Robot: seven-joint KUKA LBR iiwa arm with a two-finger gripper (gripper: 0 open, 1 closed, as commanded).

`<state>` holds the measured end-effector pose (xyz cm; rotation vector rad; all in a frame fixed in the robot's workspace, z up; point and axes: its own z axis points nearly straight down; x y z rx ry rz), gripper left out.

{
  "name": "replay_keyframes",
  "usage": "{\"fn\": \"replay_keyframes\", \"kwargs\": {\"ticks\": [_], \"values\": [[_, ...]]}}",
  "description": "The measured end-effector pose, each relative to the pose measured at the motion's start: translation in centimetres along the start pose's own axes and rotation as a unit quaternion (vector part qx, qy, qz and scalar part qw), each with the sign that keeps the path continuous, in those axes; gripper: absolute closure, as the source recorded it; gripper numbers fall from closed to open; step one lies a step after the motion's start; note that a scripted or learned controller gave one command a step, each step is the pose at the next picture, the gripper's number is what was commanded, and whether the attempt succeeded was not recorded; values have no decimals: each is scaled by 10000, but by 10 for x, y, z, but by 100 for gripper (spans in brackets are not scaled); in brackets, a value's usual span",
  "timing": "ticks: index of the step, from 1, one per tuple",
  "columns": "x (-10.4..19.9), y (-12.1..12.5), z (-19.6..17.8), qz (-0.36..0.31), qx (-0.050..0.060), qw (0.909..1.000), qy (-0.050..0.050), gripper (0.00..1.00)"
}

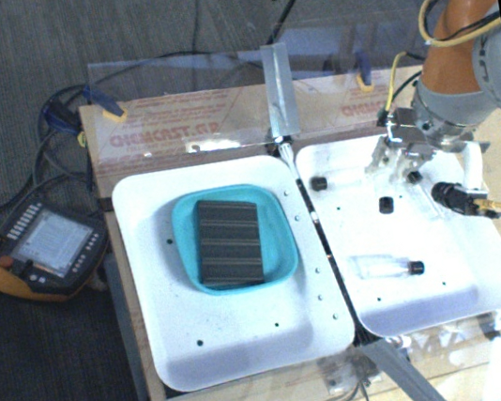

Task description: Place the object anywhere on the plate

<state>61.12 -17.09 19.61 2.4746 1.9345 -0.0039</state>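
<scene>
A dark grey ribbed rectangular block (230,241) lies on the teal rounded-square plate (281,254) in the left shallow white bin (151,288), covering much of the plate's middle. The grey arm's jaws (402,156) hang over the far part of the right shallow white bin (493,283); whether they are parted or closed cannot be told, as the metal parts blur together there. A small black cap (385,204) and a clear tube with a black end (390,267), faint against the white, lie in that bin.

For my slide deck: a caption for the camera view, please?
Dark ribbed rectangular block lying on the teal plate in the left white bin; gripper over the right bin.
</scene>
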Motion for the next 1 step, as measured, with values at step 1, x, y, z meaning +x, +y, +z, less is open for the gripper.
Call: {"fn": "replay_keyframes", "kwargs": {"ticks": [1], "values": [[0, 0, 0, 0, -1, 10000, 0, 0]]}}
